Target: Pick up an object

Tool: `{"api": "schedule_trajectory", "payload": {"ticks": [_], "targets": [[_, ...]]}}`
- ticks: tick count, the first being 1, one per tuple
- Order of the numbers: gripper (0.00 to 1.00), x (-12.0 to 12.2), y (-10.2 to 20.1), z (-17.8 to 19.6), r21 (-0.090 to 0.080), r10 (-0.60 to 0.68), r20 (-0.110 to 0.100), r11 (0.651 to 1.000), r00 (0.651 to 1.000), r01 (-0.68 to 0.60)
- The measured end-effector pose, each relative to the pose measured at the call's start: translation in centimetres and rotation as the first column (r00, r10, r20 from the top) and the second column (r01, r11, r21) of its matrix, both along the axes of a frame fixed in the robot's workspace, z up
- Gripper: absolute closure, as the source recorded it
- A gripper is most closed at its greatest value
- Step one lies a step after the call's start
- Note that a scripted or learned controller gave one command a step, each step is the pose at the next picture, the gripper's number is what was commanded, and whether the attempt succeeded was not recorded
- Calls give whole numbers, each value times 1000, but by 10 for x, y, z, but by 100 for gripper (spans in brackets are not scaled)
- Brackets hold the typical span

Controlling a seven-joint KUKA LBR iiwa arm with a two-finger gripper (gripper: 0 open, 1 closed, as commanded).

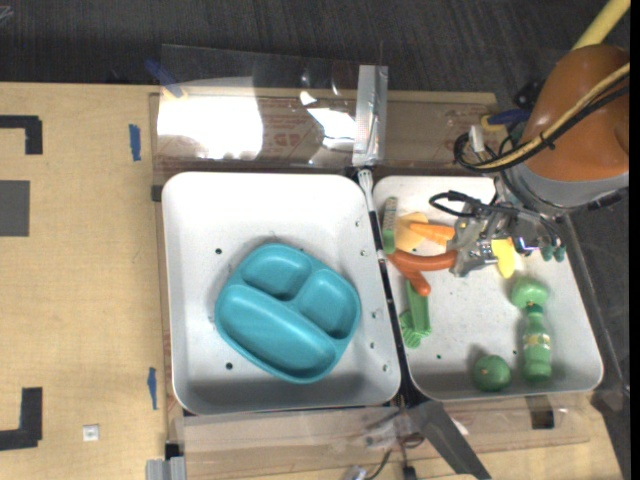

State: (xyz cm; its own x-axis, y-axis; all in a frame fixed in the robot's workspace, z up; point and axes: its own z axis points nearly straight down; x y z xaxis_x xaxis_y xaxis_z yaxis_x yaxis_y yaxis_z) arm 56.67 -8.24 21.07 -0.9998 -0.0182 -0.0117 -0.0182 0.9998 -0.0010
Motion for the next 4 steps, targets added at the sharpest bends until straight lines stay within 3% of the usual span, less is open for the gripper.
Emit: {"api": "schedule_trajectory", "payload": {"ticks": [1,2,3,4], "targets": [[100,67,35,41,1,53,0,999,999,-53],[100,85,91,116,4,-61,4,998,998,61],[100,37,30,55,0,-44,-10,999,999,44],[100,85,19,145,2,-124,4,992,992,124]]}}
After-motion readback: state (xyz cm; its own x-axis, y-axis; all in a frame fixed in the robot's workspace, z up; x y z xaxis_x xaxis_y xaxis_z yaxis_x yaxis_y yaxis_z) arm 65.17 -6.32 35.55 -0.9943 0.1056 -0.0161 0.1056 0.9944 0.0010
